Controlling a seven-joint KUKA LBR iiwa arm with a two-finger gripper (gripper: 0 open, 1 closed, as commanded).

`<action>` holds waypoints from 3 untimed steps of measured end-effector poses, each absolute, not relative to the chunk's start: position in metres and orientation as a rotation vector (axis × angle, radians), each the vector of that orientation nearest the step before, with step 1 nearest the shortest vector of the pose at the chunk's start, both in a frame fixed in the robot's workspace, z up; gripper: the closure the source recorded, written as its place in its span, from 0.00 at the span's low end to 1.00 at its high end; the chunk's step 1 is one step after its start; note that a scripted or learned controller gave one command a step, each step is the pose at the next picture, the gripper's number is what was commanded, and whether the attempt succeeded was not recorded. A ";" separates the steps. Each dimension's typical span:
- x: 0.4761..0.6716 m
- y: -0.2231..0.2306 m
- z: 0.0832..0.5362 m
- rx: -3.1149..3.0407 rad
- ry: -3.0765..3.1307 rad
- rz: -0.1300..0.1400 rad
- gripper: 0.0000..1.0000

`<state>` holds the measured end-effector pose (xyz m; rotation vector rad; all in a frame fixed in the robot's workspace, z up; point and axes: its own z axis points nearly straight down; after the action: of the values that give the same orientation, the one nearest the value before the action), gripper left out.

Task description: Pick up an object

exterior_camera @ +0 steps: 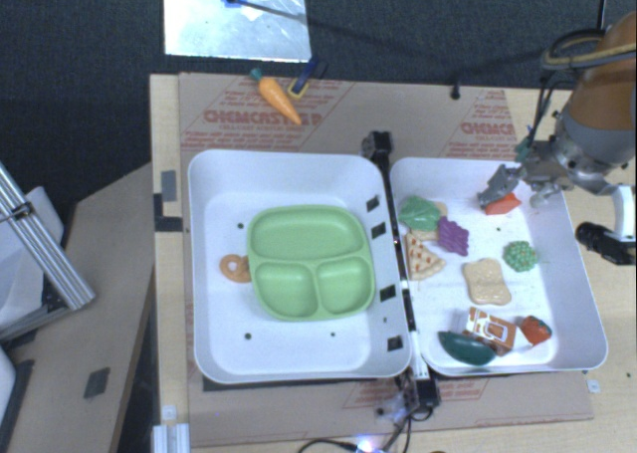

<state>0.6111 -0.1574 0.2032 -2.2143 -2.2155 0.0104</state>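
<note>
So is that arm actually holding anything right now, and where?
It cannot be told. The tool sits right over a red-orange piece in the right bin, but a grip isn't visible.

This is a robotics lab test bench, not a home. A pale wooden bench (109, 272) carries printed cardboard sheets (328, 108) under two white bins (214, 242), with cables (398, 43) trailing over dark carpet. Toy plastic food (453, 237) serves as test pieces, and aluminium framing (40, 252) stands at the left.
</note>
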 end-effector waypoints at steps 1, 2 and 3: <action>0.614 -0.157 0.211 -2.219 -2.226 -0.001 0.00; 0.619 -0.151 0.151 -2.213 -2.226 0.002 0.00; 0.617 -0.145 0.092 -2.216 -2.227 -0.002 0.00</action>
<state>0.6166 -0.1450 0.0915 -2.2164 -2.2265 -0.0023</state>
